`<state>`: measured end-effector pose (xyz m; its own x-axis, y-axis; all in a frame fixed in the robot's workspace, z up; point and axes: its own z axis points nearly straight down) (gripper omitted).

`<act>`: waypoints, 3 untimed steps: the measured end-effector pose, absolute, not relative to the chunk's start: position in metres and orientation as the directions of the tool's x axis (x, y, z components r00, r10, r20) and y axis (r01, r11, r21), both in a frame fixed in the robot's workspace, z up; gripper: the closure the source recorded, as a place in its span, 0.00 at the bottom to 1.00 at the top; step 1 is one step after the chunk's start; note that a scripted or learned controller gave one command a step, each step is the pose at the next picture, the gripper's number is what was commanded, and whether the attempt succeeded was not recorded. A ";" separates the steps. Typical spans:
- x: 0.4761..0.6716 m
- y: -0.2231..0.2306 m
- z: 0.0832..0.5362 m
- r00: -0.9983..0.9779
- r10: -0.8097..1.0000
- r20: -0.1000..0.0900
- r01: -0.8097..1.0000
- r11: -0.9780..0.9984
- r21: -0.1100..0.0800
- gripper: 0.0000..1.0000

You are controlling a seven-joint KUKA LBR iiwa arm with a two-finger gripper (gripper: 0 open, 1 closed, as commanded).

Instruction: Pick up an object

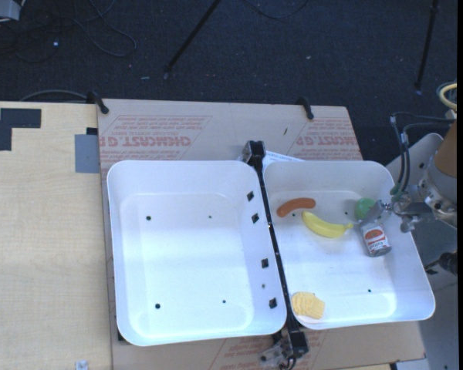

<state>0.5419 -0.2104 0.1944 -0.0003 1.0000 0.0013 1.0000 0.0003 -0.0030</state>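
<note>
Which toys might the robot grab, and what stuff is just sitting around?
For the job, all in the right bin:
- sausage
- banana
- green thing
- small bottle
- yellow lump
- gripper, by the bottle

Just lying about:
- left bin
- cardboard sheet
- cables on the floor

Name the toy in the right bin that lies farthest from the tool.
The pale yellow lumpy toy at the right bin's front-left corner. The sausage, banana, green piece and small bottle cluster toward the far side, closer to the tool.
</note>
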 end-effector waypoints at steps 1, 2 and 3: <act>0.623 -0.161 0.082 -0.007 1.000 0.001 1.000 0.007 0.000 0.00; 0.585 -0.163 0.087 0.001 1.000 0.001 1.000 -0.001 -0.006 0.00; 0.587 -0.164 0.097 0.001 1.000 0.001 1.000 -0.001 -0.005 1.00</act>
